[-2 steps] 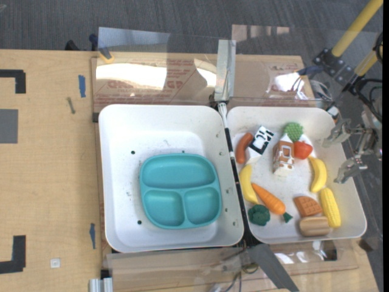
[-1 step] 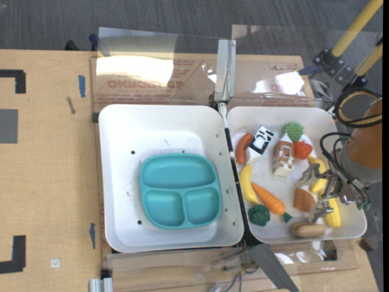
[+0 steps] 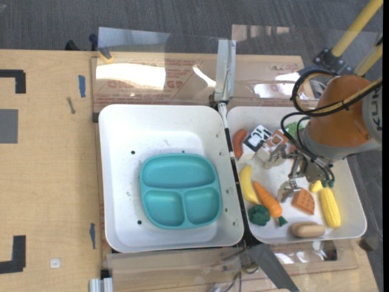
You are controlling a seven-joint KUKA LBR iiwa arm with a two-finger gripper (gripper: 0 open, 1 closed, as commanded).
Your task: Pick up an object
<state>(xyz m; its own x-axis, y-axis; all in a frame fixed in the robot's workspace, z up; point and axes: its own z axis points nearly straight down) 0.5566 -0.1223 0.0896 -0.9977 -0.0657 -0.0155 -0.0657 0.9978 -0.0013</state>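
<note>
In the right bin (image 3: 355,221) lie one banana (image 3: 246,184), one carrot (image 3: 268,199), one corn cob (image 3: 330,205) and one broccoli (image 3: 259,215), the gripper (image 3: 290,186) hovering near the centre, open on nothing.

carrot (image 3: 268,198) orange, tilted | banana (image 3: 247,184) beside it | corn (image 3: 330,205) right | right bin (image 3: 358,221)

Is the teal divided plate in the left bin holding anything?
Empty: all three compartments of the teal plate show bare, lying flat in the left bin.

Left bin (image 3: 115,163) — divided tray (image 3: 180,189) at centre. Right bin (image 3: 355,218) — banana (image 3: 246,184) at 9 o'clock, corn (image 3: 330,205) at 4, bread roll (image 3: 307,229) at 5.
</note>
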